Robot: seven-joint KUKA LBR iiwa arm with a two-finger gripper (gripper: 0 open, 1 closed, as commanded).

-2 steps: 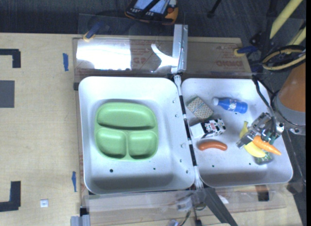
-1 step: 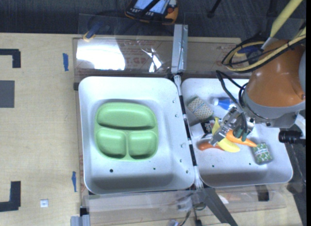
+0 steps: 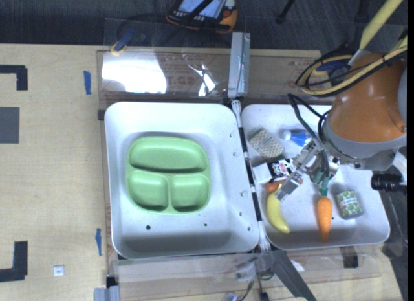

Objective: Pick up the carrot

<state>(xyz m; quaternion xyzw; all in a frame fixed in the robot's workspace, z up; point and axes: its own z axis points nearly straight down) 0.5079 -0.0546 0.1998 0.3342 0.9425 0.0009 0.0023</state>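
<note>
Near edge of the right bin (image 3: 372,234): the carrot (image 3: 323,215) is lying on the white floor, thick end pointing up toward me, tip pointing at the near rim. Nothing is touching it that I can make out. Just left of it, the banana (image 3: 277,214) is lying curved beside the divider between the bins. To the carrot's right, a small green-labelled packet (image 3: 348,203) is sitting near the bin's right side.

A little farther back, I am hovering over the middle of the right bin; my gripper (image 3: 309,170) is pointing down and to the left, above and left of the carrot's thick end. My fingers are standing apart, with nothing between them. A small dark-and-red item (image 3: 280,168) is lying just left of my fingers.

Farther still: a patterned packet (image 3: 264,142) and a blue-and-white object (image 3: 296,138) are resting toward the back of the right bin.

Left bin (image 3: 123,164): a green divided tray (image 3: 169,173) is sitting in its middle.
</note>
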